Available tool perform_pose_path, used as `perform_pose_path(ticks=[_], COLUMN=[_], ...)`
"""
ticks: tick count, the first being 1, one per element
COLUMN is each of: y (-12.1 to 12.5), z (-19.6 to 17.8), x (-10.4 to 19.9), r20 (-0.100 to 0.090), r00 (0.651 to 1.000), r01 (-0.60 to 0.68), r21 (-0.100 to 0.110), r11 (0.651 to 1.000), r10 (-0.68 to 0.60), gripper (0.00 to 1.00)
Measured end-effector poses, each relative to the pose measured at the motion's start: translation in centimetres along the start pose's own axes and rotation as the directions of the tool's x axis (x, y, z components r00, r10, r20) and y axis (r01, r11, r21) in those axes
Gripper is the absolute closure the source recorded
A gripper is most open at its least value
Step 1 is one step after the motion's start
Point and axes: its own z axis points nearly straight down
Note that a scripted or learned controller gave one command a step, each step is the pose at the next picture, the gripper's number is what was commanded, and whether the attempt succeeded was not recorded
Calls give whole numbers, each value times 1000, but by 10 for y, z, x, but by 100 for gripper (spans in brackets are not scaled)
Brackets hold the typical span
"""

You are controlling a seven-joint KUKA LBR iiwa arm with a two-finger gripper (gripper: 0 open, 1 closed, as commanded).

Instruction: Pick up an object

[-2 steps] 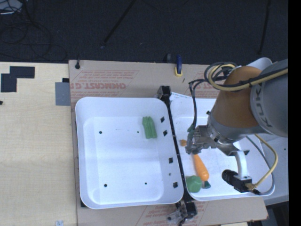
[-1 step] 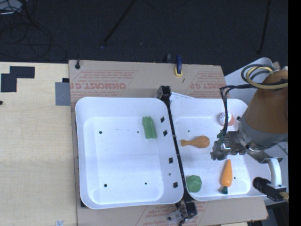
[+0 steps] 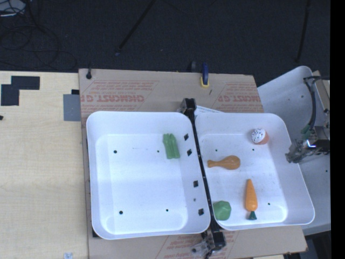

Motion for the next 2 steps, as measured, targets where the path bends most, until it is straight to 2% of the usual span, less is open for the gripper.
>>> perform_pose_path(ticks=[1,2], y=[-22,-21], z=[111,199], x=[-30,-29], r20=[-5,-4], r00=[1000,1000], r01=[3,4], r21=[5,2], r11=[1000,1000], r10=[-3,-4], gripper=[100,100])
